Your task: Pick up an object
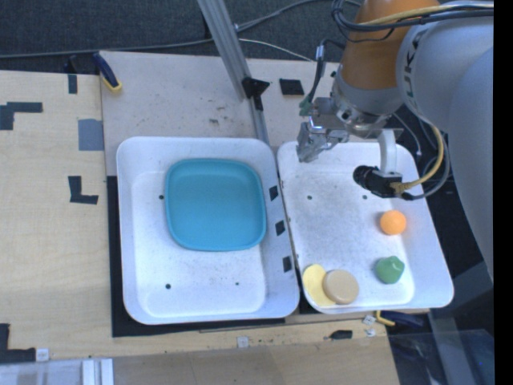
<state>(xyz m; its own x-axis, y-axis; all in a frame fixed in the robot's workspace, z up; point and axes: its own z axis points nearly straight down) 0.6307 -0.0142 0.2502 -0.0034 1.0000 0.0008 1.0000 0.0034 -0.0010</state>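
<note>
Arm (pixel 417 46): grey, orange band above the wrist, reaching in from the right over the far end of the right bin.

Left bin (pixel 144 295): white, shallow; carries one teal plate (pixel 215 204), lying flat.

Right bin (pixel 337 207): white, speckled floor; carries the pickable pieces, all at its near end.

Gripper (pixel 309 149): poised over the far left corner of the right bin, well apart from every piece; whether the claw is wide or narrow cannot be told, and nothing shows in it.

Yellow disc (pixel 313 283): flat, near left corner, partly under the tan puck (pixel 341 286).

Green piece (pixel 389 269): stands alone. Orange ball (pixel 393 222): alone, likely to roll.

Handling advice: favour an isolated piece, centre squarely above it, descend straight, close low.
</note>
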